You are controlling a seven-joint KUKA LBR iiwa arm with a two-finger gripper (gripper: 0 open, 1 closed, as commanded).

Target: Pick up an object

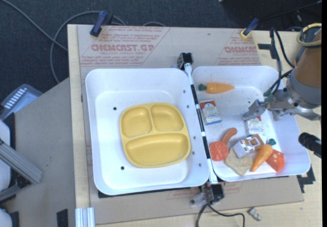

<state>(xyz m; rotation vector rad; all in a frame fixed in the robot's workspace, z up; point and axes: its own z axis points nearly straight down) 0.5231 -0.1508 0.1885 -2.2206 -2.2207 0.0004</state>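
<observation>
End effector (254, 111) low over the right bin (225, 72), above a small white carton (255, 128); open or closed, hard to tell. More toy food close by: two carrots (218, 88) (261, 155), a red tomato (219, 151), a sausage (229, 135). Yellow tray (154, 134) in the left bin (97, 118).

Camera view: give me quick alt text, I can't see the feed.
The gripper hovers over the right bin, above toy food: two carrots, small cartons, a sausage, a tomato. The left bin holds a yellow divided tray.
</observation>
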